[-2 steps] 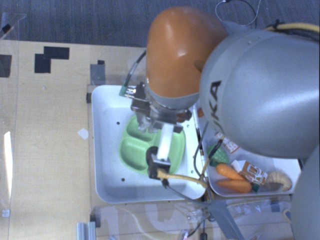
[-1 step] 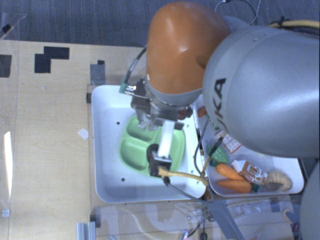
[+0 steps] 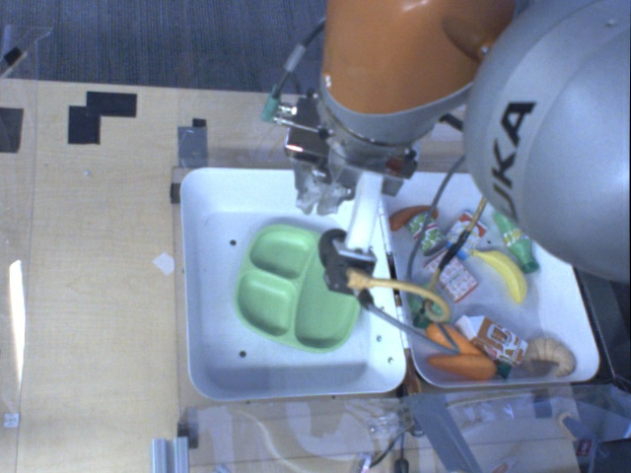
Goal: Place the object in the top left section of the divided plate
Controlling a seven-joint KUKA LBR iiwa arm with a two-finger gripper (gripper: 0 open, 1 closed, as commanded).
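Green and split into three sections, the divided plate [image 3: 296, 289] lies flat in the left bin [image 3: 212, 294]. It sits toward that bin's right edge, about midway between the far and near edges, and well apart from the left wall. Its two smaller sections face the bin's left edge and the larger one faces the right edge. The top left section [image 3: 281, 249] is the small one nearer the bin's far edge.

The gripper [image 3: 320, 200] hangs over the far part of the left bin, just beyond the plate's far rim and close to the bin's far edge. From this slant I cannot tell how wide the claw stands, nor whether it has hold of anything. The arm [image 3: 414, 37], grey with an orange band, covers the far right corner of the right bin [image 3: 557, 308].

Toy food crowds the right bin, and I cannot tell which piece is the task's object. A brown-red sausage [image 3: 407, 217] lies at the far left corner. A green bottle [image 3: 517, 242] lies near the far edge, partly under the arm, with a yellow banana [image 3: 510, 276] just beside it toward the right edge. A white packet with red print [image 3: 456, 282] is in the middle. An orange carrot [image 3: 461, 367] lies along the near edge and a tan croissant [image 3: 550, 355] sits at the near right corner. A small carton [image 3: 498, 339] is between the carrot and the croissant. Both bins rest on the pale wooden bench [image 3: 89, 294].
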